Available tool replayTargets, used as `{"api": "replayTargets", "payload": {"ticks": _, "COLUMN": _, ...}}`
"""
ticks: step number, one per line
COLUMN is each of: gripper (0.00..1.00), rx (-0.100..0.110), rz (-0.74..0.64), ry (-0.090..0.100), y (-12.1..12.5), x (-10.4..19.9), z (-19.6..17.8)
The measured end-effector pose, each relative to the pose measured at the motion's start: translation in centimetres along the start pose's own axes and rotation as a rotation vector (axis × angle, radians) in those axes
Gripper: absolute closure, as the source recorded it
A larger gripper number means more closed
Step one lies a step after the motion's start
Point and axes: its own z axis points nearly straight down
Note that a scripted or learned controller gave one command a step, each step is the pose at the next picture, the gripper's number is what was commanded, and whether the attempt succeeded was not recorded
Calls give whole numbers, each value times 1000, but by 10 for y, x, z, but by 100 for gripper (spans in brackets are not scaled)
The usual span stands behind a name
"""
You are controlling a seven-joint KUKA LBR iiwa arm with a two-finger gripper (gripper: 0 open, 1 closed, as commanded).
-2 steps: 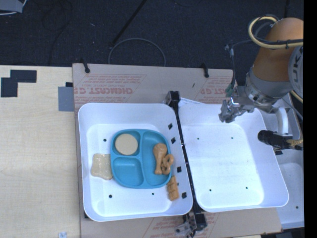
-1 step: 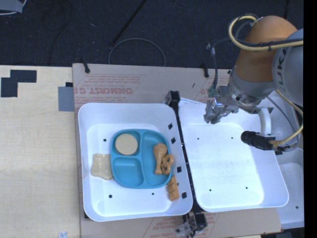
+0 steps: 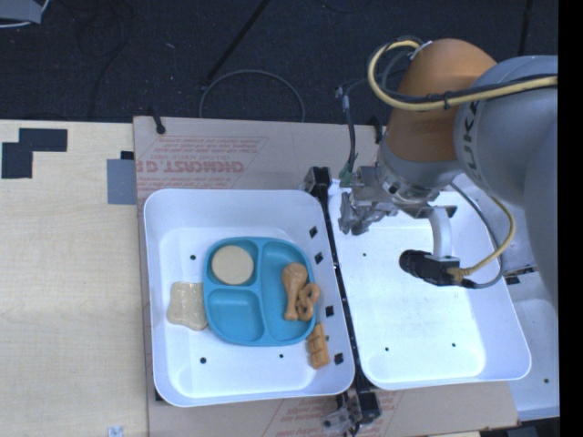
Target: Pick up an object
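so the blue tray sits in the left bin, three compartments. Round tan cookie-looking disc is in its upper-left compartment, a knobbly tan pretzel-ish piece in its right one. A pale bread-like chunk lies just off the tray's left edge, touching it, and a small orange-brown piece sits just off its lower-right corner. The gripper hangs up and right of the tray, over the divide by the right bin; can't tell how it's set, nothing visibly held
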Motion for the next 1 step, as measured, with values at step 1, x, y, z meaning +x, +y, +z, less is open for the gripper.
{"api": "replayTargets", "payload": {"ticks": 1, "gripper": 100, "rx": -1, "rz": -1, "ry": 0, "y": 2, "x": 59, "z": 7}}
